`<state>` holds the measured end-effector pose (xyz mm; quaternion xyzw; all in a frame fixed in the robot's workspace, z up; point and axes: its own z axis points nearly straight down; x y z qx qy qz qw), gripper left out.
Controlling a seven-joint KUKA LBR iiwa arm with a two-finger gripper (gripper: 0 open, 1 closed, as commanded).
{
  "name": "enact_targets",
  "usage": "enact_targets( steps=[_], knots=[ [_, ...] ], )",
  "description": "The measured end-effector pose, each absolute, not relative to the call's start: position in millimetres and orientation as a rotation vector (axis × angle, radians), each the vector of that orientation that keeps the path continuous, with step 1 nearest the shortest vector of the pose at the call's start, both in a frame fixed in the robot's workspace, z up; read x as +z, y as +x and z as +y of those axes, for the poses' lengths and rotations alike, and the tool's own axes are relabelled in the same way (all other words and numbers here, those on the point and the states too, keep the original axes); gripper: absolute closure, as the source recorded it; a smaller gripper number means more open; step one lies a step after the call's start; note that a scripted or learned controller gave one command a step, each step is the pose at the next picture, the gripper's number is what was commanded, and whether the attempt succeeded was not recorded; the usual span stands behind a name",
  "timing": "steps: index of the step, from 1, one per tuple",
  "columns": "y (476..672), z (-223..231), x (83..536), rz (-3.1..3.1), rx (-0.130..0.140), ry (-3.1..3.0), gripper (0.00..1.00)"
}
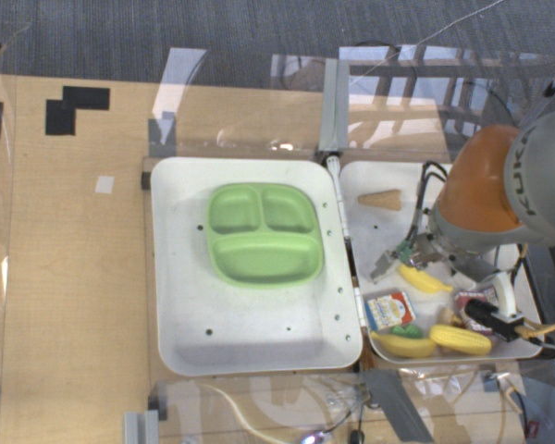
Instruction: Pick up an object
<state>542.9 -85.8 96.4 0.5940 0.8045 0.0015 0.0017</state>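
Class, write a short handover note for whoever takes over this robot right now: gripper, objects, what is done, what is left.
Gripper: low in the right bin, beside a yellow banana; finger state unclear.
Objects: right bin also holds a tan cone, a small card, and two more yellow pieces at the front. Left bin holds a green divided plate.
Done: arm is down among the items.
Left: nothing visibly grasped; pick and lift one object.

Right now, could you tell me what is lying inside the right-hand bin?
Inside the right bin: a tan cone, a yellow banana, a small carton, a corn cob. The arm covers the bin's far-right part.
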Motion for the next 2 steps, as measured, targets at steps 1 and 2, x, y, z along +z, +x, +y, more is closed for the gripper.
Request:
enact_targets(
  steps=[1,2],
  knots=[
    [544.7,-85,108,2.522,0.01,1.861,1.0],
    [596.9,-52,186,2.435,0.007,1.977,1.0]
  ],
)
